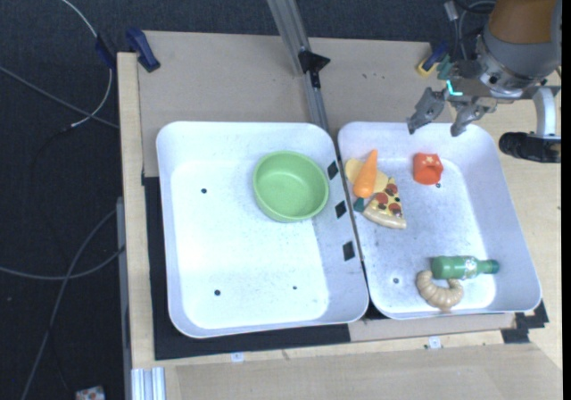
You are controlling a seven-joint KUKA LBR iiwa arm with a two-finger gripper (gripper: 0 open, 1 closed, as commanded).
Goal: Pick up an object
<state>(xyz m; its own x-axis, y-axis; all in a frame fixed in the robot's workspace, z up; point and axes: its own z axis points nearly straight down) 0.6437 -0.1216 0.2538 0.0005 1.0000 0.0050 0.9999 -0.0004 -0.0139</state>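
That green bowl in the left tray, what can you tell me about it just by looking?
The green bowl is a round, pale lime dish with a smooth, matte look, likely plastic. It sits upright, mouth up, and nothing shows inside it. It rests on the floor of the left bin, toward the far right corner, close to the wall shared with the right bin. Nothing else touches it; the toy food lies in the other bin, and the gripper hangs over that bin's far edge.
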